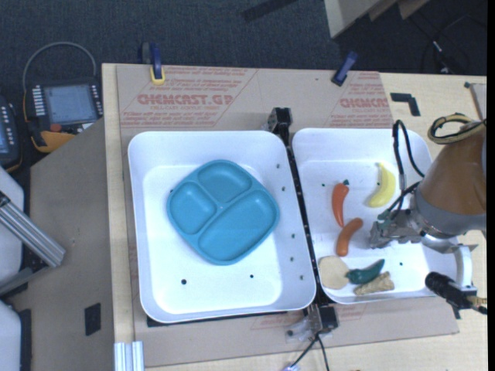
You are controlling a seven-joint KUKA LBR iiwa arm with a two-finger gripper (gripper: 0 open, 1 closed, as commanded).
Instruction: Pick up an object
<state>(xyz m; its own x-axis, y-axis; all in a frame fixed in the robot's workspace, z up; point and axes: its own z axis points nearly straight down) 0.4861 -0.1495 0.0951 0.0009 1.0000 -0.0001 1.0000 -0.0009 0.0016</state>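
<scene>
Target pick: the tool (384,233) is down in the right bin (410,141), just beside the orange sausage-shaped piece (348,236); I judge that piece the likeliest object to be picked, since it lies closest to the fingertips.
Tool state: can't tell from here; the fingers are dark and small against the bin floor, and nothing is visibly between them.
Why the piece sits as it does: it lies flat and slanted on the bin floor, loose, with open floor on its right for the tool to come in.
Close neighbours: a red-orange chilli-like piece (339,202) lies just above it; the two ends are near, whether touching I can't say.
Further up: a yellow banana (381,186), near the tool's upper side.
Lower cluster: a pale flat disc (333,272), a teal piece (366,272) and a tan piece (375,285), bunched by the bin's front wall.
In the way: the chilli and the disc crowd the target's ends; a wide approach could nudge them.
Arm: the arm (456,192) reaches in from the right over the bin's edge.
Left bin: the left bin (155,161) holds a blue divided plate (223,211), well apart from the action.
Table: both bins rest on the table (116,130).
</scene>
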